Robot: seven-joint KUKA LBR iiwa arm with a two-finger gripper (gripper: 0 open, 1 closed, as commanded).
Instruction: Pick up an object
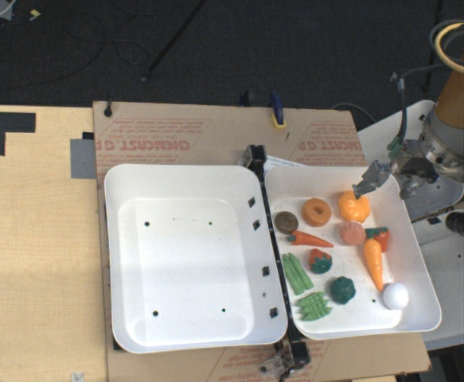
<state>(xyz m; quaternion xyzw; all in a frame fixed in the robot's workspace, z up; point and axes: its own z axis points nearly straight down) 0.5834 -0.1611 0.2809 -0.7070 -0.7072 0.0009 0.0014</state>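
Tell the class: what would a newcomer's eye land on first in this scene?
The cluster of bright toy foods in the right bin: a doughnut, a carrot, a white egg and green pieces. Next, the gripper hovering at that bin's upper right edge, above an orange fruit.

A robotics lab or test cell, by the look of it. Two shallow white plastic bins [185, 183] sit clamped side by side on a brown printed cardboard sheet [216, 138] over a pale wooden bench [33, 253]. Loose black cables [96, 30] trail across dark carpet behind, and a grey industrial robot arm [446, 126] reaches in.
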